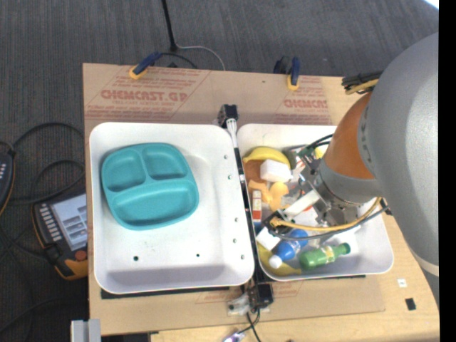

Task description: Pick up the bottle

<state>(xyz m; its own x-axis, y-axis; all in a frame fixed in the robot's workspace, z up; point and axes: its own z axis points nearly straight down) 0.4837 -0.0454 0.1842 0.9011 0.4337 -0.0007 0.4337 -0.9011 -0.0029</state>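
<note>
Arm [410, 141] filled the right side, reaching down into the right bin [377, 258]. Surface [142, 95] was brown board carrying both bins, clamps at the far edge.

Left bin [214, 262] sat well to the left of the fingers, with a teal tray [148, 184] in it.

Right bin was cluttered. The fingers [324, 212] were down among the clutter near the bin's middle, under the wrist. The wrist and cables hid them: can't tell how far open they were, or whether anything was between them.

Bottle [324, 255], green with a white cap: lay on its side near the front wall of the right bin, just in front of the fingers, toward the camera. Long axis ran roughly left-right along the front wall, cap end to the right. Looked free, nothing visibly gripping it.

Blue item [293, 246] lay just left of the bottle, touching or nearly so. Yellow piece [265, 155] and white block [273, 169] sat behind and left of the fingers.

Judgement: the move hinges on a short shift forward, then closing across the bottle's short axis. The blue neighbour and front wall leave little room.
</note>
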